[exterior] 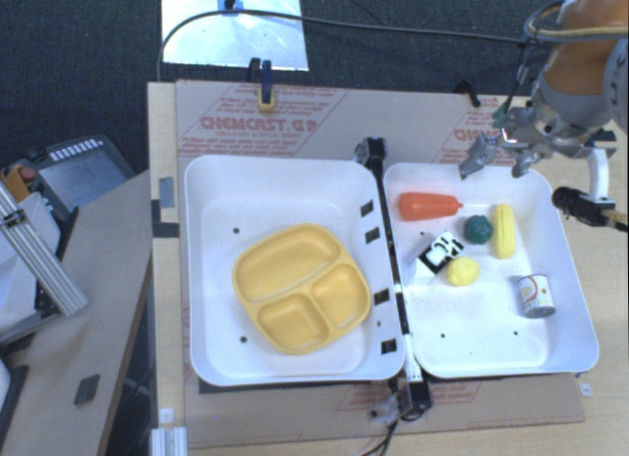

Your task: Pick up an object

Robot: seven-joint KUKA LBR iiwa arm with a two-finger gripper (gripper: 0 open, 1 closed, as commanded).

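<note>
Carrot (429,205) lies just below the gripper (499,157), whose jaws stand apart; probably light, stiff, smooth plastic, best gripped across its thick middle.

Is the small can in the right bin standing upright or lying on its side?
On its side: the can shows its long wall, with one round end facing the bin's near edge.
</note>
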